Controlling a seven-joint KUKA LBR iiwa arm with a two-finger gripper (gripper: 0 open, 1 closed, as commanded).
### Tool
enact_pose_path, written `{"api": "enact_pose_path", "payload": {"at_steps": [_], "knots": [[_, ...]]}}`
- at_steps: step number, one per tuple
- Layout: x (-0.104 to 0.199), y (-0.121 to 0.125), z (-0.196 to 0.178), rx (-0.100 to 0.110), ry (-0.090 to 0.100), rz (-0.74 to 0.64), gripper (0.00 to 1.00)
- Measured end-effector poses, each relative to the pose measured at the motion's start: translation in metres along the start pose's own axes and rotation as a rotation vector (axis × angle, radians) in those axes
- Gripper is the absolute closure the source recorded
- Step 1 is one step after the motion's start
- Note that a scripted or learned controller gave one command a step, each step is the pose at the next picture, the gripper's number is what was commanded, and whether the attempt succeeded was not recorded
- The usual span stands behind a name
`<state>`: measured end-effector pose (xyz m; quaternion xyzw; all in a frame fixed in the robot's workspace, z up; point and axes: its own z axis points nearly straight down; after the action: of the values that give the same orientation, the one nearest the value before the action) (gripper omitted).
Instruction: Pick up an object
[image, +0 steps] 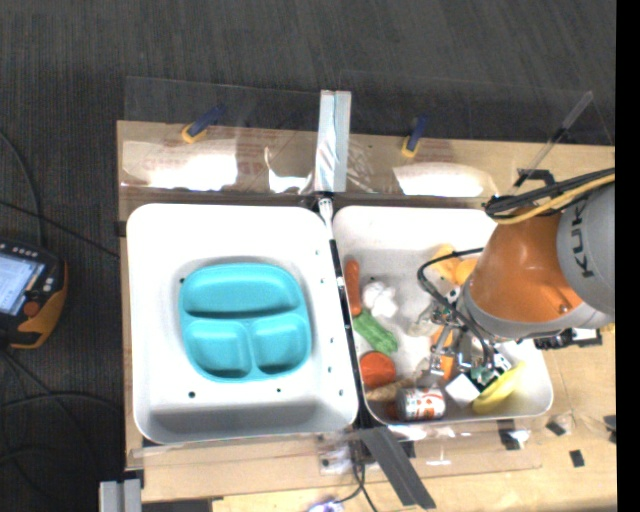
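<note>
A dark carpet lay around the wooden counter (580, 170), and on the counter the two white bins stood side by side. The left bin (150, 330) held a turquoise divided tray (243, 318). The right bin (400, 225) held many small things: a red sausage-shaped toy (352, 288) along its left wall, a white crumpled piece (379, 297), a green toy vegetable (372, 330), an orange-red round thing (377, 369), a small can with a red and white label (420, 403), and a yellow banana-like thing (497, 388) in the lower right corner.

The arm came from the right, and its orange band covered much of the right bin. The gripper (447, 362) hung low over the clutter in the lower middle of this bin. Whether its fingers were apart or together I could not tell, because wires and small parts hid them.

The nearest thing was, in my judgement, the can. It lay just below the gripper and a little to the left, very close, on its side, with its long axis running left to right in the view. For a grasp the fingers probably needed to close across this axis.
</note>
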<state>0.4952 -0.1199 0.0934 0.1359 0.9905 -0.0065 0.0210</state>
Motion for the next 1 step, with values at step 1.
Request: {"api": "enact_pose_path", "payload": {"at_steps": [1], "knots": [[0.0010, 0.0026, -0.0004, 0.006, -0.003, 0.006, 0.00]]}}
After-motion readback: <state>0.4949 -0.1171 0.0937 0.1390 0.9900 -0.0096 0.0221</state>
